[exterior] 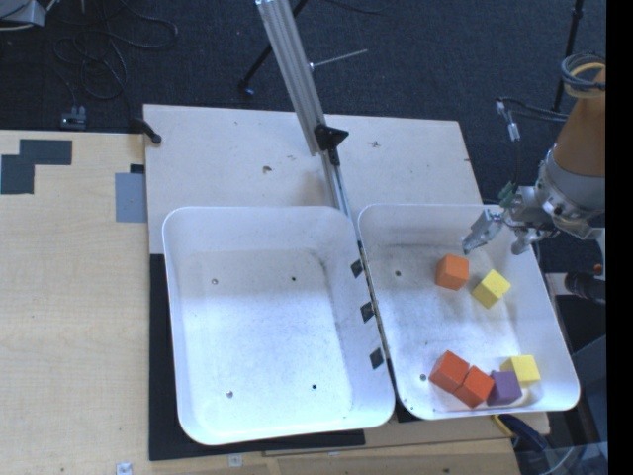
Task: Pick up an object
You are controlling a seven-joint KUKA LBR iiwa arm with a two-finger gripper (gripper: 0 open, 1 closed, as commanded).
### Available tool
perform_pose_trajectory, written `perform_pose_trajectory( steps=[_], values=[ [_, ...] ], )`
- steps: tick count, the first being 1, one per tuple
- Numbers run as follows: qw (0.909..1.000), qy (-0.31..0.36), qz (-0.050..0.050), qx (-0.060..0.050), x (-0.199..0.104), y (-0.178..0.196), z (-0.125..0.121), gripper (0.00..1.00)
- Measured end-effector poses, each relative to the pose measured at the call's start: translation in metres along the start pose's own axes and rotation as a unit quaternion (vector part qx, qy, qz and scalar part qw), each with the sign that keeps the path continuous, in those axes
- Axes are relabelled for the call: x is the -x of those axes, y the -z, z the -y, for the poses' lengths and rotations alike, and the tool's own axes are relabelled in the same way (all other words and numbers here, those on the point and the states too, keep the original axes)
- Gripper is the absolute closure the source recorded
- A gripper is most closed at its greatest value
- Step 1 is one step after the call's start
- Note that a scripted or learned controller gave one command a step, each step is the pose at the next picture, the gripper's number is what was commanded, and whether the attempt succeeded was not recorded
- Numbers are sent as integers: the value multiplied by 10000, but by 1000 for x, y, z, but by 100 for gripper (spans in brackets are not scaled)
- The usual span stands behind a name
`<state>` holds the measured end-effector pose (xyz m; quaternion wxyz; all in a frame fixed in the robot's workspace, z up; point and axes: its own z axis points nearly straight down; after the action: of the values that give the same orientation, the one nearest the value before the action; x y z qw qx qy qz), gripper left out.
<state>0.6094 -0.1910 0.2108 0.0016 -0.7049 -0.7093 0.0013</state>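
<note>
Orange cube [452, 271] sits in right bin [415, 231], just below and left of gripper [492, 230]; yellow cube [491, 288] just beside it, below jaws. Jaws look spread, nothing between them. Blocks look small, rigid, light, maybe foam or wood; flat faces should take squeeze well, little slip risk. Best hold: opposite flat sides, not corners. Cluster further below jaws, orange blocks [460, 376], purple cube [504, 387], second yellow cube [524, 368], packed touching, harder to grab.

bench [237, 156] | bears: left bin [198, 228], right bin [560, 339], side by side
</note>
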Motion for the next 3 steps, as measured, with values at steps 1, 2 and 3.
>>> perform_pose_trajectory(
  steps=[1, 2, 3],
  values=[
    [10000, -25, 3, 14, -26, -122, -11, 0],
    [10000, -45, 0, 8, -24, -111, -10, 100],
    [10000, -14, 12, 46, -86, -117, 24, 100]
  ],
)
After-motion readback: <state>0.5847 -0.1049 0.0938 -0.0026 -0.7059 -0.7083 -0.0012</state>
